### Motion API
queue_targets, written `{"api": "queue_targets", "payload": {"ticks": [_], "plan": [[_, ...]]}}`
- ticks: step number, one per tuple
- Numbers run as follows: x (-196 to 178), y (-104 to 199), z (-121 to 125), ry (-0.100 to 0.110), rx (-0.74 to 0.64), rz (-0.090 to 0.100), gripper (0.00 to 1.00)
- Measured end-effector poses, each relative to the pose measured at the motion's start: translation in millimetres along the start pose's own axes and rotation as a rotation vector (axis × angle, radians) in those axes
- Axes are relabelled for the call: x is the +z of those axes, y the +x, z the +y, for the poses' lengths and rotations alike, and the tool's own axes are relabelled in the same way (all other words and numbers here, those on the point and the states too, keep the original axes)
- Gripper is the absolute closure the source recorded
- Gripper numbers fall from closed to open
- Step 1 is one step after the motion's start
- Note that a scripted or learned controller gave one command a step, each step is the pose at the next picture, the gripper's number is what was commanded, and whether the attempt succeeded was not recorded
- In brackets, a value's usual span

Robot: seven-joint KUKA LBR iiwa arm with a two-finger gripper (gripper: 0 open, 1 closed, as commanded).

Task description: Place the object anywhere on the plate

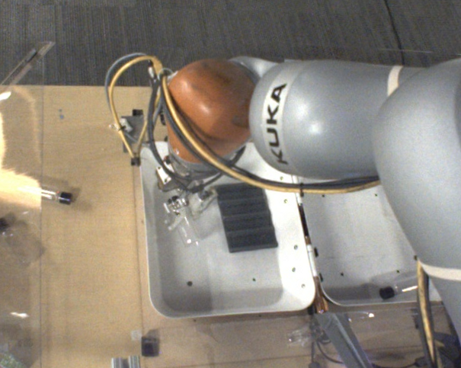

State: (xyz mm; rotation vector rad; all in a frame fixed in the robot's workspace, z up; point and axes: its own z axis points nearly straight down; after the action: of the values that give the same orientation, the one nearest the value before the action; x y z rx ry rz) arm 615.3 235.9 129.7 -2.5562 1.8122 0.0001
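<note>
**Ana:** Which step does the arm (327, 122) appear to be on?

**Ben:** Judging by the pose, the reach or the grasp. The end effector (180, 208) hangs low in the upper-left part of the left bin (220, 298), under the orange wrist band (208, 104). It is a pale, blurred cluster against the white floor, so whether it is wide, narrow, or holding something cannot be told.

**Ana:** And the object?

**Ben:** The one distinct thing in that bin is a dark ribbed block (246, 217), lying flat near the middle, just beside the end effector on its right. It looks apart from the end effector, not between its tips. Whether it is the object or serves as the plate cannot be told; no ordinary plate is evident.

**Ana:** So what does the next move call for?

**Ben:** If the block is the object, a short shift over it and a clean grasp. A small dark item (385, 292) sits in the right bin (370, 234), well apart from all this.
</note>
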Motion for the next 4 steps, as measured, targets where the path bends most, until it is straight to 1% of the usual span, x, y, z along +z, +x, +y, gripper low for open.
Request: {"api": "queue_targets", "payload": {"ticks": [1, 2, 3, 4], "plan": [[-119, 0, -3, 0.002, -0.43, 0.0, 1.0], [-20, 9, -26, -0.004, -0.506, -0.002, 1.0], [-70, 17, -51, -0.001, -0.814, -0.001, 1.0], [-85, 17, -51, 0.0, -0.561, -0.001, 1.0]]}}
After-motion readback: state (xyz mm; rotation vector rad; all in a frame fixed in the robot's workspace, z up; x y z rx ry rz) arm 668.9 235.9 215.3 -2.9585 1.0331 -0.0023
